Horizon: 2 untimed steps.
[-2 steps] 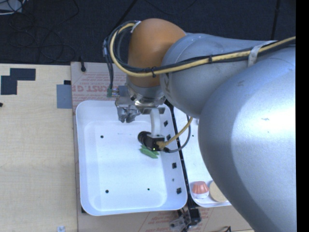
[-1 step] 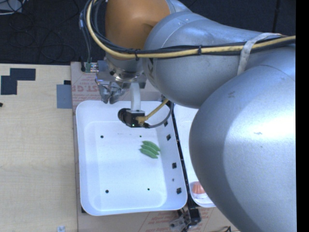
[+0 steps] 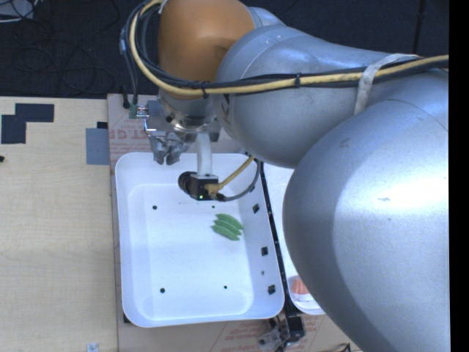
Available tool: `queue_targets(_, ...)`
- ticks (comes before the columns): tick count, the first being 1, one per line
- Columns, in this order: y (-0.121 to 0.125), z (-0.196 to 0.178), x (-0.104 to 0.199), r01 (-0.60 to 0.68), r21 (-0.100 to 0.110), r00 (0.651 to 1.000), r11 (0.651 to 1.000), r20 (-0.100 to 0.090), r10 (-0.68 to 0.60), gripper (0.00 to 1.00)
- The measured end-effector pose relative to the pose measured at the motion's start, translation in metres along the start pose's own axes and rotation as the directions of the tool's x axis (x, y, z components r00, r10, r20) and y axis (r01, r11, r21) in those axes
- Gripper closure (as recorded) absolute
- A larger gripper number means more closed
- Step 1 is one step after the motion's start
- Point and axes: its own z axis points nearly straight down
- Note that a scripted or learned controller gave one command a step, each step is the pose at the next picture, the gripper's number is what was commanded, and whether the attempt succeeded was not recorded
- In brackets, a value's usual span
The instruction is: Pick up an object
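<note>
Largely, the frame belongs to the grey arm (image 3: 352, 160), whose bulk covers the whole right half of the bench and hides nearly all of the right bin (image 3: 304, 299); of that bin just a small piece of its near-left corner peeks out beneath the arm, with something pale orange lying in it, too cut off to name. The orange band (image 3: 198, 31) sits above the wrist, and yellow and black cables loop around it.

The gripper (image 3: 167, 152) hangs over the far-left corner of the left bin (image 3: 132, 270), at or just past its far rim. Its fingers are small, dark and bunched against the bright plastic, so whether they are spread or closed cannot be told, and nothing can be made out between them. Just beside it, a white post runs down to a black device (image 3: 196, 185) with a tiny green light, poised over the far part of the bin floor.

One object lies in the left bin: a green pod-shaped item (image 3: 228, 226), apparently two slender pieces side by side, resting right of the bin's centre, nearer its right wall and well apart from the gripper. Four small dark dots mark the bin floor. Two bins can be counted, and one arm.
</note>
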Motion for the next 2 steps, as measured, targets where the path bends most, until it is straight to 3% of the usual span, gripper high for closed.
queue_targets(1,0.0,0.025,0.0,0.0,0.001,1.0,1.0,0.0,0.0,1.0)
queue_targets(2,-0.085,0.124,-0.002,-0.008,0.016,1.0,1.0,0.004,0.008,1.0)
